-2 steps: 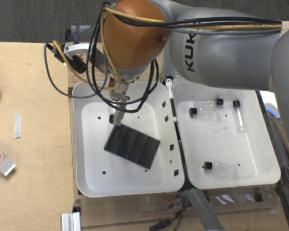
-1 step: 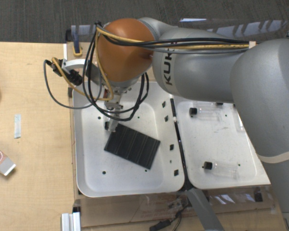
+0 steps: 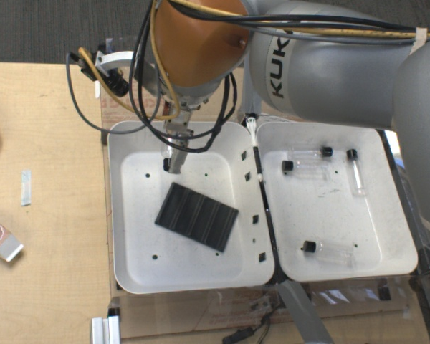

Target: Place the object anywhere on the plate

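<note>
A black ribbed rectangular plate (image 3: 197,217) lies tilted on the floor of the left bin (image 3: 132,264). My gripper (image 3: 175,160) hangs over the back of that bin, just above and behind the plate's far corner, under the orange band of the arm. I see nothing clearly held in it. Three clear tubes with black caps lie in the right bin (image 3: 387,256): one at the back left (image 3: 304,165), one at the back right (image 3: 355,172), and one near the front (image 3: 327,249).
The grey arm (image 3: 330,63) spans the back of both bins from the right. Cables (image 3: 140,84) loop around the wrist. On the wooden bench at left lie a small grey piece (image 3: 26,188) and a wrapped item (image 3: 1,239).
</note>
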`<act>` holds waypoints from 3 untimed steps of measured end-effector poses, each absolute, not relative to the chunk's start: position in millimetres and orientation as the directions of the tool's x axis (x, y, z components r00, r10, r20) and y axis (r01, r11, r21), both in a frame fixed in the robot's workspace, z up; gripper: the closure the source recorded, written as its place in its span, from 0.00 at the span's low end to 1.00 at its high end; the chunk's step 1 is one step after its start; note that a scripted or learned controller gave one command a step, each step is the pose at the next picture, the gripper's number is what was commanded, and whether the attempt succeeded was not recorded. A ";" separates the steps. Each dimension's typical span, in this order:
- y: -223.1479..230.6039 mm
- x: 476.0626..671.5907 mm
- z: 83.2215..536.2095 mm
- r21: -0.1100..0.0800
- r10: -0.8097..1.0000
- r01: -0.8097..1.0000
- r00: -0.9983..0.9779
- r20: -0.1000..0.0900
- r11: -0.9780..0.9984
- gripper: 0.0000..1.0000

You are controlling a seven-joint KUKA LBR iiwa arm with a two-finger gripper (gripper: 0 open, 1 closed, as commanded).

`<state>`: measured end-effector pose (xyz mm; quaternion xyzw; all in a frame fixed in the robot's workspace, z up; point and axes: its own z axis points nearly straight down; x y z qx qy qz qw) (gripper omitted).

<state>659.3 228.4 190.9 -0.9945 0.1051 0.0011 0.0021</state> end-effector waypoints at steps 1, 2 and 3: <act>228.6 659.2 235.3 -0.004 -0.208 -0.208 0.978 -0.003 -0.978 1.00; 228.1 658.8 163.8 -0.003 -0.207 -0.207 0.978 -0.005 -0.978 1.00; 228.6 659.2 238.3 -0.004 -0.218 -0.218 0.976 -0.002 -0.976 1.00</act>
